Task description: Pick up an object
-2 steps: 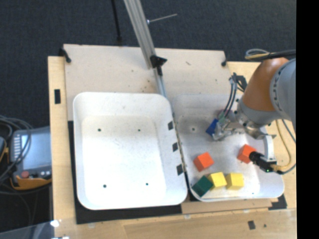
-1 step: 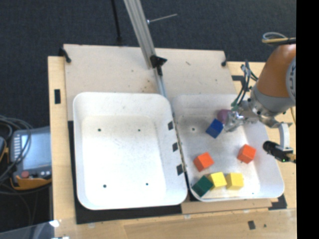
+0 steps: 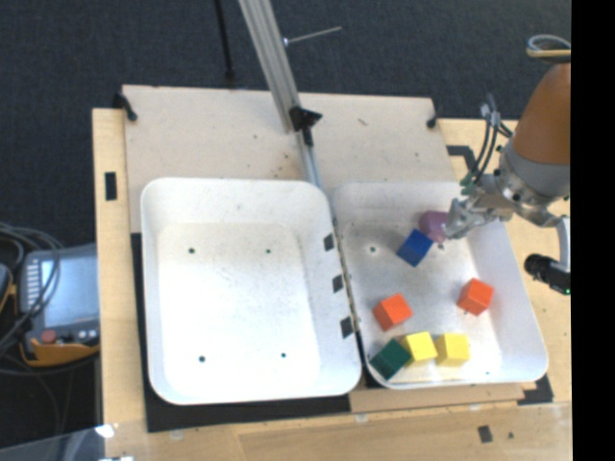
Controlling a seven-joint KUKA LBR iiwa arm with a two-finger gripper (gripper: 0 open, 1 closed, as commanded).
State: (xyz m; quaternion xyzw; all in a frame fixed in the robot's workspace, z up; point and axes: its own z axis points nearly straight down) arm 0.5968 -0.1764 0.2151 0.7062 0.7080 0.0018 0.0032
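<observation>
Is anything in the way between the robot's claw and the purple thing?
Nothing visible. The gripper sits right at the small purple object in the right white bin. The blue cube lies just below and beside it, touching or nearly so, not between them.

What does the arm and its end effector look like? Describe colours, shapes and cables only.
The arm is rounded, with an orange-brown band above a grey wrist section. Thin pale cables loop along its left side down to the end effector, a small light-grey metallic assembly. A dark fitting juts out beside the wrist. No markings are legible.
</observation>
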